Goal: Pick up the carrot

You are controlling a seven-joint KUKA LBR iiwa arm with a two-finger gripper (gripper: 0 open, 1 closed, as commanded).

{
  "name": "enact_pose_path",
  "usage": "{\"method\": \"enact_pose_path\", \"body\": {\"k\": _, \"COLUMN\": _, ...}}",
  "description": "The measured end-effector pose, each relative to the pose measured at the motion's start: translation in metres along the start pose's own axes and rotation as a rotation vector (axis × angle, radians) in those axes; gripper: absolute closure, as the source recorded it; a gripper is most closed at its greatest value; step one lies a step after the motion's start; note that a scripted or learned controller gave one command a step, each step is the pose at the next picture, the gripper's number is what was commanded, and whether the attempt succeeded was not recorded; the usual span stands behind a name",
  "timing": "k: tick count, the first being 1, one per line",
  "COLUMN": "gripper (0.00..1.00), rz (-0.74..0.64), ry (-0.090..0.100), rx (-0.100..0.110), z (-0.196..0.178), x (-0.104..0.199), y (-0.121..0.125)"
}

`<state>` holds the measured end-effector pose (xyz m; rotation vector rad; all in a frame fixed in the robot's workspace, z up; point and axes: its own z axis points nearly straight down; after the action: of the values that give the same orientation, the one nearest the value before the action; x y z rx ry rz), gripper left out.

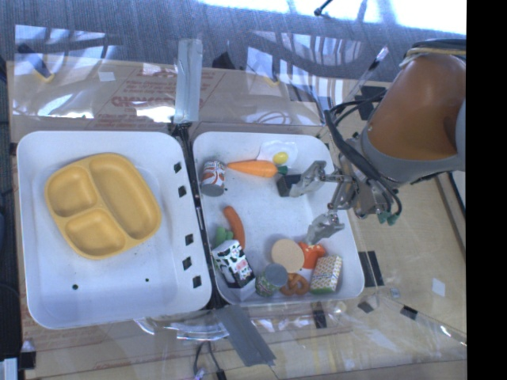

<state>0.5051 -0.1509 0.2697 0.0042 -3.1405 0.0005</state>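
**Carrot lies free near the far edge of the right bin**

Carrot (pixel 252 167) rests flat on the floor of the right bin (pixel 261 200), close to its far wall, its pointed end toward the divider between the two bins. Just beside its thick end sits a small yellow piece (pixel 280 159), and at its pointed end a small red-and-white can (pixel 212 177) stands against the bin's left wall.

The gripper (pixel 315 203) hangs over the right side of the same bin with its two fingers spread apart and nothing between them. The far finger (pixel 301 180) points toward the carrot's thick end, near it but not touching; the near finger (pixel 325 228) sits above the bin's right-hand middle. The grey arm with its orange band (pixel 416 109) reaches in over the bin's right edge.

Farther toward the near edge lie an orange-red sausage-like piece (pixel 234 224) with a bit of green beside it, a black-and-white carton (pixel 231 261), a tan disc (pixel 287 254), a grey can (pixel 274 277) and a speckled block (pixel 326 274), crowded along the near wall.

The left bin (pixel 40 283) holds a yellow divided tray (pixel 101 204), lying toward its far-left corner.
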Motion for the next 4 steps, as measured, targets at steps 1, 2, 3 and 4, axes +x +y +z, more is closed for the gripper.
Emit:
{"method": "enact_pose_path", "body": {"k": 1, "gripper": 0.00, "rz": 0.052, "ry": -0.002, "rx": 0.000, "z": 0.170, "x": -0.035, "y": -0.039}}
{"method": "enact_pose_path", "body": {"k": 2, "gripper": 0.00, "rz": 0.114, "ry": -0.006, "rx": -0.001, "z": 0.136, "x": -0.095, "y": -0.014}}
{"method": "enact_pose_path", "body": {"k": 3, "gripper": 0.00, "rz": 0.491, "ry": 0.001, "rx": -0.001, "z": 0.178, "x": -0.130, "y": 0.012}}
{"method": "enact_pose_path", "body": {"k": 4, "gripper": 0.00, "rz": 0.733, "ry": 0.029, "rx": -0.007, "z": 0.173, "x": -0.138, "y": -0.030}}
